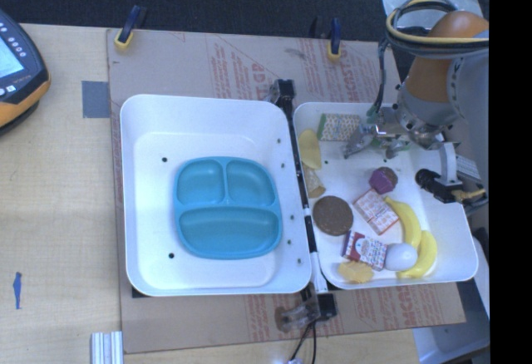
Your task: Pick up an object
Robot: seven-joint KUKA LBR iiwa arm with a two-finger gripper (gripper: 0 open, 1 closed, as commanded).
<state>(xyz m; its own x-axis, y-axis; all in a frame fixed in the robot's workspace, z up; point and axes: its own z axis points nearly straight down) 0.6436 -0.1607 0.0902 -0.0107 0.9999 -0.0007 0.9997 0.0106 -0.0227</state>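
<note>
Seen from above, the gripper (376, 141) is poised over the far part of the right bin (465, 271), its metal fingers spread apart with nothing between them. Nearer the camera, a yellow banana (413, 236) is laid along the bin's right side, its long axis running from far to near with a slight curve; a white egg (401, 256) is touching it. A blue divided plate (227, 207) is seated in the left bin (141, 188).

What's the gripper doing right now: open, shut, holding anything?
Gripper: above the right bin's far end, nothing seen between its fingers; open or shut cannot be told.
</note>
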